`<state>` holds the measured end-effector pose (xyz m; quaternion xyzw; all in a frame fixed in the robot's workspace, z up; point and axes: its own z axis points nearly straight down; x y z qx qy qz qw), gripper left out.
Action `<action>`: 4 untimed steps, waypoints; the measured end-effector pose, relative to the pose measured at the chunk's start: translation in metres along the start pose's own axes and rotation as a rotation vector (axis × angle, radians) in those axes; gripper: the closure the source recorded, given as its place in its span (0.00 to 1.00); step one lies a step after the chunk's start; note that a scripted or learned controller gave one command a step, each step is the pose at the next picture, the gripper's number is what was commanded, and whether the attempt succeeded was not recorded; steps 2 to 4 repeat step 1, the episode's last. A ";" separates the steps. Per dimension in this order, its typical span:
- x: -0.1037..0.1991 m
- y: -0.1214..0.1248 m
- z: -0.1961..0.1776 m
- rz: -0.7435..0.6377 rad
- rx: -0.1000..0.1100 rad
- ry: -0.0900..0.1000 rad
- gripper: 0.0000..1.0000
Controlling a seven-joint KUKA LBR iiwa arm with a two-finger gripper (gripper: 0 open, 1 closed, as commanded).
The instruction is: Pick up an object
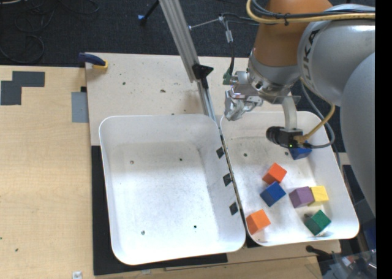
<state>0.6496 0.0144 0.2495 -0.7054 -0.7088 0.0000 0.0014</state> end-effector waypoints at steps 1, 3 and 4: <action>0.052 0.002 -0.001 0.001 0.000 0.000 1.00; 0.052 0.002 -0.001 0.001 0.000 0.000 1.00; 0.052 0.002 -0.001 0.001 0.000 0.000 1.00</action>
